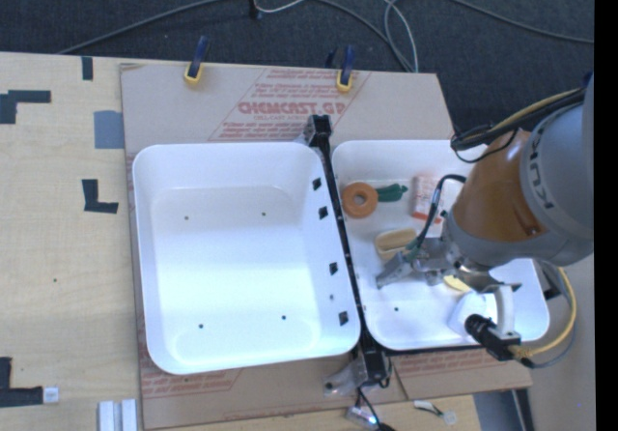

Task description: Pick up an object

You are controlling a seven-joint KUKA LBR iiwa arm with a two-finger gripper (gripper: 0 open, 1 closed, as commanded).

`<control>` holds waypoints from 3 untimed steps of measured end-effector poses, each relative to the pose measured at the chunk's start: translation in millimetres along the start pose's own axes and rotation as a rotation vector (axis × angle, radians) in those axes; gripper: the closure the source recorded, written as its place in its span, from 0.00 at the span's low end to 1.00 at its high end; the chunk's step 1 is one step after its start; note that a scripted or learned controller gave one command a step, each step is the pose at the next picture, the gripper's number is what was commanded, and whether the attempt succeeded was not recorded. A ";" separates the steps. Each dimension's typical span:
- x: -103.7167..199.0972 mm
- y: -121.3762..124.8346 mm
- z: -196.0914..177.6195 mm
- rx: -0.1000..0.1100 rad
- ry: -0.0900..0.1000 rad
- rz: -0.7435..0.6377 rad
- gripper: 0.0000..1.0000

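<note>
The right bin [502, 330] holds several small things. An orange ring [360, 199] lies near its far left, with a green piece [392, 192] just right of it and a small pink and white box [425, 193] further right. A tan, rounded object [393, 242] lies in the middle. My gripper [396, 271] is low in this bin, just in front of the tan object and pointing left; the wrist hides what is under it. A yellow and white item [462, 284] peeks out beside the wrist.
The left bin [154, 178] stands beside the right one, their shared rim [335, 226] carrying black clips. Both rest on cardboard [280, 105] held by two yellow clamps [196, 71]. Cables [406, 23] run across the dark floor behind.
</note>
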State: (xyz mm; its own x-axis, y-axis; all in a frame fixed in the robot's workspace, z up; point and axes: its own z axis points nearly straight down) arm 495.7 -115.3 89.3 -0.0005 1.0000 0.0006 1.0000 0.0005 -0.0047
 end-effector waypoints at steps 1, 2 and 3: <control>0.2 0.9 -12.1 -0.003 0.000 0.000 1.00; -0.3 11.3 -67.0 -0.009 -0.001 0.000 1.00; -5.6 9.5 -127.6 -0.010 -0.001 0.000 1.00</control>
State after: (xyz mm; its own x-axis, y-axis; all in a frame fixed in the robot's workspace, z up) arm 505.8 -120.9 216.9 -0.0002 1.0000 -0.0007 1.0000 0.0002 0.0048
